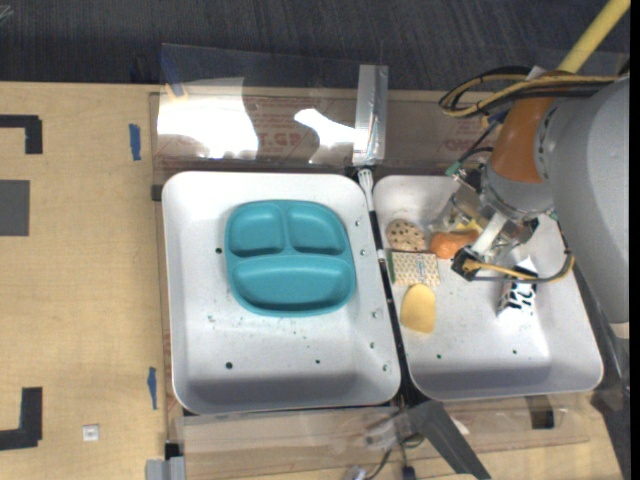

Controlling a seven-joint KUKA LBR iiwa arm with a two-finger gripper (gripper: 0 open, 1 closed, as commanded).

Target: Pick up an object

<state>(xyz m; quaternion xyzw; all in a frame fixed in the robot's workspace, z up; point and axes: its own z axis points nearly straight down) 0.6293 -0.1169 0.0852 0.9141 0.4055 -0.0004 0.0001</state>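
Note:
My gripper [458, 226] reaches down into the right bin [560, 368] at its back, right above an orange object [447, 243] that it partly hides. A round speckled brown cookie [404, 234] lies just left of it. In front of the cookie lies a patterned rectangular piece [415, 268], and a yellow lump [419, 309] lies nearer the front. A black-and-white item [517, 296] rests to the right of the gripper, toward the bin's middle.
The left bin [200, 368] holds a teal divided plate [290, 256] at its centre. A raised rim between the two bins runs close to the cookie and the patterned piece. The grey arm with its orange band [515, 148] covers the right bin's back right corner.

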